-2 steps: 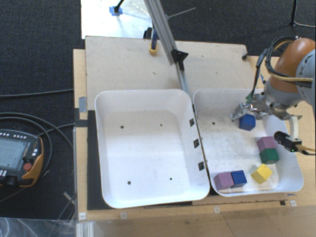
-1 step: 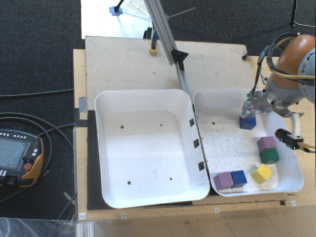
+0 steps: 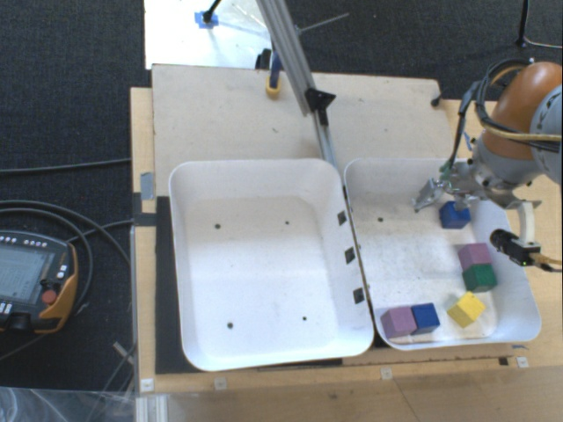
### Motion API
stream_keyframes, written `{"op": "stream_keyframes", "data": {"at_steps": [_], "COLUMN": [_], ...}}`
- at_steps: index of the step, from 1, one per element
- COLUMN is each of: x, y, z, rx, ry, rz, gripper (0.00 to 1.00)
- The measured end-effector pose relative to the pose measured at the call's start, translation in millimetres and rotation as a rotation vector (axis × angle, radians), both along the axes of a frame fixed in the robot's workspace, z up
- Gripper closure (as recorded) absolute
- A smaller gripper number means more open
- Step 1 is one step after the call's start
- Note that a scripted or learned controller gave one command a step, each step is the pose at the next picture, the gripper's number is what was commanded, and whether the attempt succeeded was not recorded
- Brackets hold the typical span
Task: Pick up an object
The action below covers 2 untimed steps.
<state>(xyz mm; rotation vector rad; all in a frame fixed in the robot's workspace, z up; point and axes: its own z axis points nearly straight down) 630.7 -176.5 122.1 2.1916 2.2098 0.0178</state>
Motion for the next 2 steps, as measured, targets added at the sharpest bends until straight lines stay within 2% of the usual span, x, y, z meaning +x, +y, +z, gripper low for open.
{"op": "stream_keyframes", "data": {"at_steps": [1,2], "x": [-36,7], "y": [-32,-37], "z": [-11,-15], "rx": [0.002,0.002], "ry": [0.007,-0.005], "rz": [-0.001,-0.002], "gripper": [0.0,0.0]}}
